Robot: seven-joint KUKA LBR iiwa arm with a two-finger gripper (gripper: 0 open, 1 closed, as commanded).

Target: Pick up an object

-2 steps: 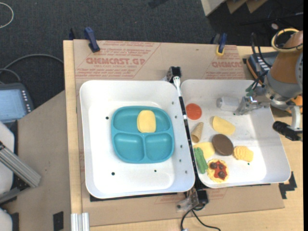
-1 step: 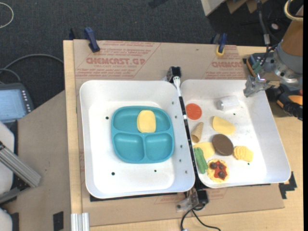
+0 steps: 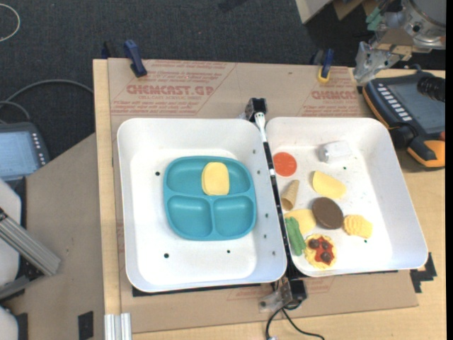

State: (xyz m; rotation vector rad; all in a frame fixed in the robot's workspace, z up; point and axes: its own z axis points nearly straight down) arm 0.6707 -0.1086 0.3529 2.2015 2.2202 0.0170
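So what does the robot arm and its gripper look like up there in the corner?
The arm is grey metal with an orange band at the top edge of the view. Below it the gripper is pale silver-grey and blocky, with small green parts on its body.

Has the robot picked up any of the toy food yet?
Not yet. The gripper is up above the bench, past the right bin, with no food seen in it. A yellow piece already lies in the blue tray. The other food waits in the right bin.
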